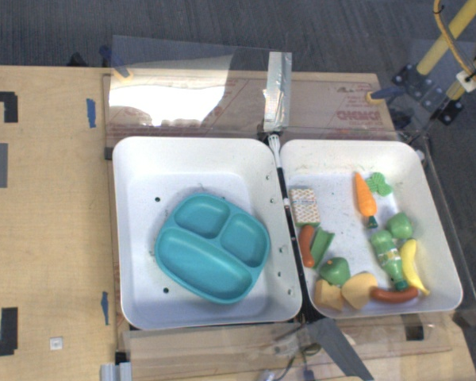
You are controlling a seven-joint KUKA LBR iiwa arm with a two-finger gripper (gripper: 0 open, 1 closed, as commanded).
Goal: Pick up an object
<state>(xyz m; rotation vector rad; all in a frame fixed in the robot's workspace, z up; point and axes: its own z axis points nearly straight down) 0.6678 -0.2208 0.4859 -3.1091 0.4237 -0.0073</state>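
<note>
**Two white bins on a wooden bench**

The wooden bench (47, 236) carries two shallow white bins side by side toward its right end. The left bin (135, 173) and right bin (436, 213) touch along their inner edges. Behind them, at the bench's far edge, lies a clear plastic sheet (174, 86).

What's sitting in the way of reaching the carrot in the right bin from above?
Nothing visible lies over the carrot in the right bin. It lies near the back, with its green top beside it and open floor to its left. The crowded toys, such as the banana, sit nearer the front.
</note>
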